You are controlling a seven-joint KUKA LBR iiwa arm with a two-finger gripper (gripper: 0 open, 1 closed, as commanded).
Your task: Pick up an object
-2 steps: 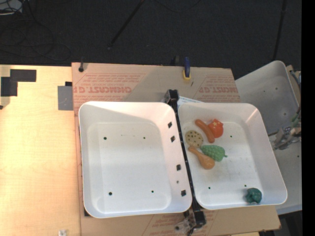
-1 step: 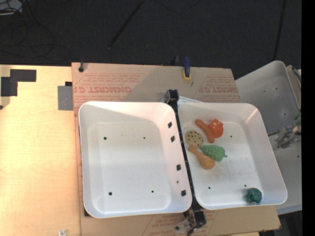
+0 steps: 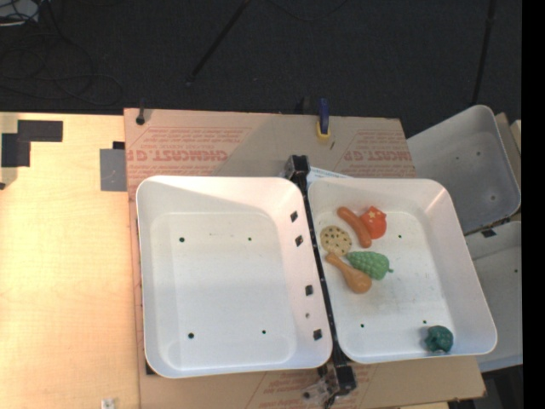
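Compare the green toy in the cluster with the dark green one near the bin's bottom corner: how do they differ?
The light green toy is brighter and elongated; the dark green toy is teal-dark and compact, roughly round. The light green toy lies in a cluster, touching the tan drumstick-shaped toy; the dark green toy sits alone by the near right corner. The light green toy looks somewhat larger. Both lie in the right bin.

Both bins (image 3: 221,360) present smooth white plastic with slight gloss. The sheet beneath them (image 3: 213,147) is matt printed cardboard. The worktop (image 3: 60,262) shows pale wood.
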